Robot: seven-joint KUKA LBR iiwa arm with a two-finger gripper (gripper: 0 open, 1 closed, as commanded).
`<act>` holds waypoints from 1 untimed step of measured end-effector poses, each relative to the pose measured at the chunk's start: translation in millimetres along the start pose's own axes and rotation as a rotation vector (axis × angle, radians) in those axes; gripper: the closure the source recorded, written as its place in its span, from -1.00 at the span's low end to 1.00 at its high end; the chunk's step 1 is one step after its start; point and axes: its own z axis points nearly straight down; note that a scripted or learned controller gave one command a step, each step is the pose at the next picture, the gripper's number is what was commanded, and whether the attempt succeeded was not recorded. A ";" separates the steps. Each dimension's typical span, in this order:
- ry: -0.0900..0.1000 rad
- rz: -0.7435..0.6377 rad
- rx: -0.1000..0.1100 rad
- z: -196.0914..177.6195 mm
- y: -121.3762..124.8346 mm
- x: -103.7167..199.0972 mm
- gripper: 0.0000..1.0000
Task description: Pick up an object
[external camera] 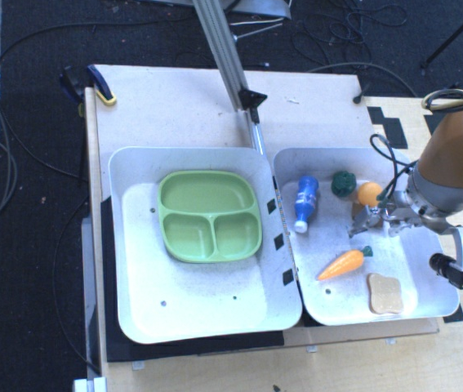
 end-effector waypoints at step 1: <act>-0.002 0.002 -0.002 17.8 0.7 0.1 -1.00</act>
